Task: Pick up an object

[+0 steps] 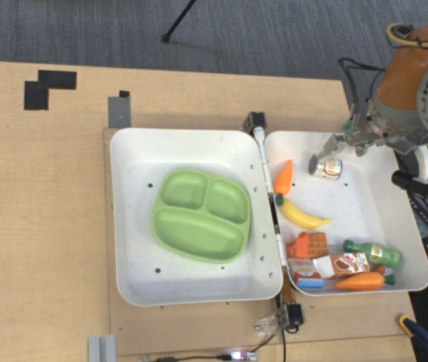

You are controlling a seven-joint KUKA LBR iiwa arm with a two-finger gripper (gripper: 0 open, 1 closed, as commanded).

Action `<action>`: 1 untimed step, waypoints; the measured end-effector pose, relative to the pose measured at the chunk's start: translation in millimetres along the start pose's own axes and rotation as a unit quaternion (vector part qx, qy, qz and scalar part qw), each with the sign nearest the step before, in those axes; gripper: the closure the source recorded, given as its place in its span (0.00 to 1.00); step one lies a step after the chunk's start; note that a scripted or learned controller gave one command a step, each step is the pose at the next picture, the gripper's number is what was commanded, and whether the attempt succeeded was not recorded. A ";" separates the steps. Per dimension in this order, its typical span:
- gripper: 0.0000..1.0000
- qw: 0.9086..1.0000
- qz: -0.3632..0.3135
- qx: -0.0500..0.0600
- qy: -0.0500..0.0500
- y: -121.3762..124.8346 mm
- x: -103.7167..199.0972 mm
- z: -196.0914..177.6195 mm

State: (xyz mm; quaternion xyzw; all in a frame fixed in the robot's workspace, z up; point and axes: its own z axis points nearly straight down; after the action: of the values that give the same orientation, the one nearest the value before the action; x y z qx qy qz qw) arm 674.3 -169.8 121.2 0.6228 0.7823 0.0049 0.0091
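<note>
My gripper [325,157] hangs low over the back of the right bin [395,202], reaching in from the right. Just under its tip lies a small white and brown object [330,170]; whether the two touch is unclear. To the left of it an orange carrot [283,178] lies by the bin's left wall, and a yellow banana [302,216] lies in front of that. At the bin's front sit an orange waffle-like piece [309,245], a white and red packet [336,265], a green bottle [373,254] and a second carrot [358,281].
The left bin [134,277] holds a green divided plate [201,215]. A divider rail [271,202] runs between the two bins. Black cables and the arm's base [417,74] crowd the right side.
</note>
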 end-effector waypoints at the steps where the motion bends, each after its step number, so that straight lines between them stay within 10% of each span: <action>1: 0.00 0.999 -0.040 -0.003 0.000 -3.9 11.6 4.5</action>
State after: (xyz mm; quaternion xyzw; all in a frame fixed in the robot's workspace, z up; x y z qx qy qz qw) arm 668.0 -159.5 116.5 0.5911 0.8065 0.0071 0.0110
